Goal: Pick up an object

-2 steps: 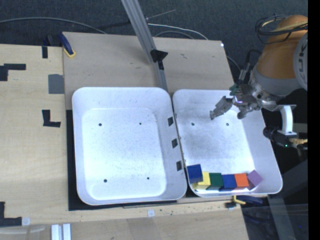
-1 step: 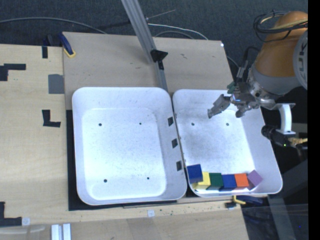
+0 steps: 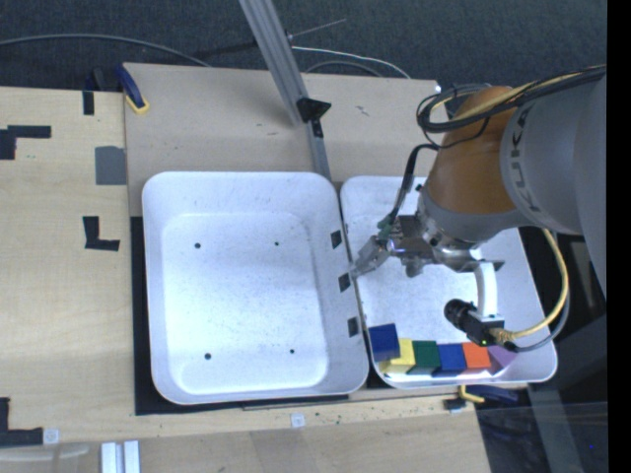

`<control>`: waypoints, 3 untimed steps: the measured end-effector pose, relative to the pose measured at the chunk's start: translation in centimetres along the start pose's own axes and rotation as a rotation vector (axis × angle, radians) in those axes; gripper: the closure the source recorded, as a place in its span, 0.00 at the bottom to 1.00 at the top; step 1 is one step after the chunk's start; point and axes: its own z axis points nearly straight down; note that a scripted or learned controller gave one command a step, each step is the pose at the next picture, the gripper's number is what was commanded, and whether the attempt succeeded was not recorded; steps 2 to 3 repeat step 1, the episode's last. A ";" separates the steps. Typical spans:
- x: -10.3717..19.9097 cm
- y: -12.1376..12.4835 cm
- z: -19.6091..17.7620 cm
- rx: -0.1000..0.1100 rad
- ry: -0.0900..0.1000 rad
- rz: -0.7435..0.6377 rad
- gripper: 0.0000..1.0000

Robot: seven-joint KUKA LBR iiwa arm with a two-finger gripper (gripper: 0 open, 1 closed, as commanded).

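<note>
Hovering over the right bin (image 3: 375,200), the fingers (image 3: 370,257) hide their state; coloured blocks (image 3: 434,356) line its front edge.

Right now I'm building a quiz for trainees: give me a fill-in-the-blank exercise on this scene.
1. The small coloured blocks lie in the ___ shallow white bin.
2. They sit along that bin's ___ edge.
3. The blue block is at the row's ___ end.

Missing words: right; near; left

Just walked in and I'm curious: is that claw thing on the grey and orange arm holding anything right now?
Gripper: over the right white plastic bin, nothing seen in it; open or closed cannot be told.
</note>
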 end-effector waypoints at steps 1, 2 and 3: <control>7.7 -3.6 -0.3 -0.005 0.000 -0.002 0.00; 7.7 -3.6 -0.3 -0.005 0.000 -0.002 0.00; 7.7 -3.6 -0.3 -0.005 0.000 -0.002 0.00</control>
